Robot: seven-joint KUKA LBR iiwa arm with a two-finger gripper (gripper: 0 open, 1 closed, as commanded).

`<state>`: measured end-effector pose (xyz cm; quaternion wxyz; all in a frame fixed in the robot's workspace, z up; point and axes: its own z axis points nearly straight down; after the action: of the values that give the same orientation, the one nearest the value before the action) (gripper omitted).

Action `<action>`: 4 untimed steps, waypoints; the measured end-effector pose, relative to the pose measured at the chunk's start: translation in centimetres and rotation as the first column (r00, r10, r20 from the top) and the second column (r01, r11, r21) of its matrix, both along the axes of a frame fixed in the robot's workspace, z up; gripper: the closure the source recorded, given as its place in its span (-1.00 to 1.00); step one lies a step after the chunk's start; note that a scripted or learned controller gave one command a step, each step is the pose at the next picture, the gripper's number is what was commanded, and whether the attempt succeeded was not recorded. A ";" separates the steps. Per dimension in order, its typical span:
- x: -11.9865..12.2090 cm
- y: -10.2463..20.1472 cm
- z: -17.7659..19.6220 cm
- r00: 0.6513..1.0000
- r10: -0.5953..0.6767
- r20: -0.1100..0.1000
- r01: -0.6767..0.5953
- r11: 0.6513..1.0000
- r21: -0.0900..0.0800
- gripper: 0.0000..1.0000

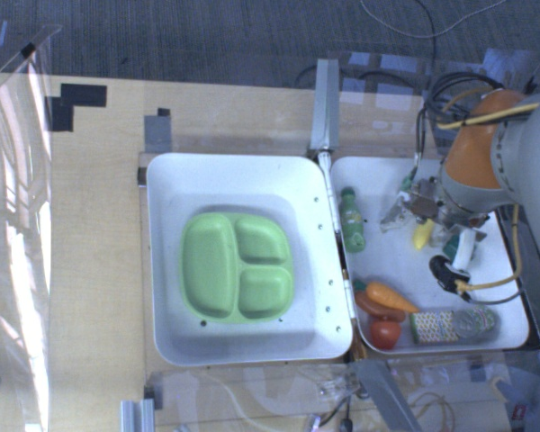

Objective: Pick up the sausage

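Sausage (375, 303) lying at six o'clock in right bin (513, 331), under carrot (391, 296) | gripper (412, 207) hovering at twelve o'clock, grip state unclear | step: approaching; next, I'm judging, swinging down toward sausage.

Even bright overhead light, soft shadows, glare streaks at left — slightly blurry throughout

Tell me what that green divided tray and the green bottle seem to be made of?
Green divided tray: probably moulded plastic, matte, with soft rounded compartment edges. Green bottle: likely glossy toy plastic, judging by a faint shine; too small to be certain.
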<state>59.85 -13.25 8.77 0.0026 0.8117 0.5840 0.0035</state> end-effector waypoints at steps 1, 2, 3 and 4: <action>2.3 -1.2 3.7 0.950 -0.312 -0.009 0.312 0.950 0.000 -1.00; -4.8 1.9 0.0 0.920 -0.393 0.000 0.393 0.920 0.003 -1.00; -9.3 -4.7 0.0 0.939 -0.343 0.004 0.343 0.939 -0.001 -1.00; -7.8 2.9 0.1 0.958 -0.288 0.006 0.288 0.958 0.003 -1.00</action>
<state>52.03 -10.35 8.84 0.0040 0.8880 0.4597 0.0061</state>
